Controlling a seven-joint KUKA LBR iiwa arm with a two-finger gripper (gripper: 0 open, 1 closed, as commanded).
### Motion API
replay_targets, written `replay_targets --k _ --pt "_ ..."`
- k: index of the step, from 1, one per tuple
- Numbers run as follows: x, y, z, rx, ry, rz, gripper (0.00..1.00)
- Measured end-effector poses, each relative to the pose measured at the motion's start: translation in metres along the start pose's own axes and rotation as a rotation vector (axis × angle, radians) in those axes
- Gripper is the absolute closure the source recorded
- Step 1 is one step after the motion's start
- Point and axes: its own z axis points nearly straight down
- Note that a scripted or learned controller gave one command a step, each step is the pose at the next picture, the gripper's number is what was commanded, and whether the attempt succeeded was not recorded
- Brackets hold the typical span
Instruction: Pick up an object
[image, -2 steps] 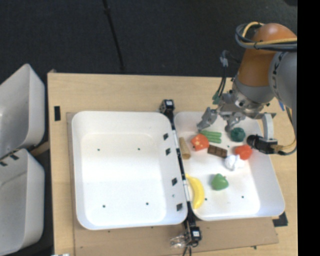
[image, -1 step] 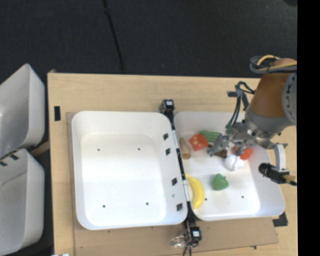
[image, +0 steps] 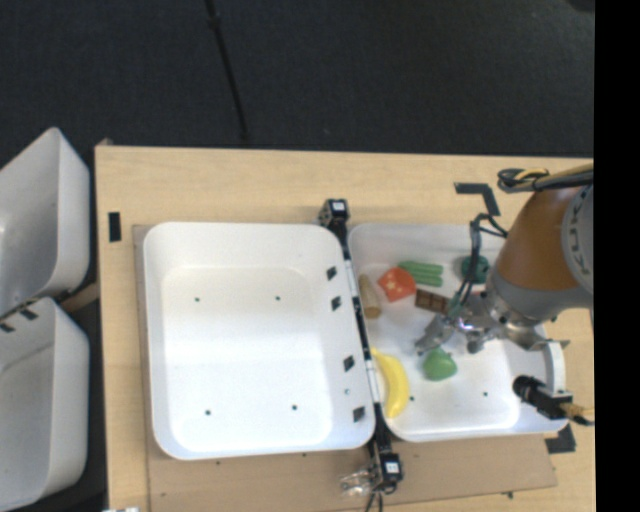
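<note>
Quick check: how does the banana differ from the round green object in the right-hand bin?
The banana is yellow, long and curved; the round green object is compact and green. The banana lies against the bin's left wall, clear of the arm; the green object sits right under the gripper. Both rest on the right bin floor.

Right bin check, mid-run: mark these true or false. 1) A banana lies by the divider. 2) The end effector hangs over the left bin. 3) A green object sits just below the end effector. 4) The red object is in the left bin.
1) True: the banana lies against the right bin's divider-side wall.
2) False: the end effector is over the right bin.
3) True: the green object lies just under it.
4) False: the red object is in the right bin.
</note>
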Motion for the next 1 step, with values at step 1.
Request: replay_targets --k 1 --pt "0.0213 0.0761 0.0219 -0.028 -0.005 -0.004 0.00"
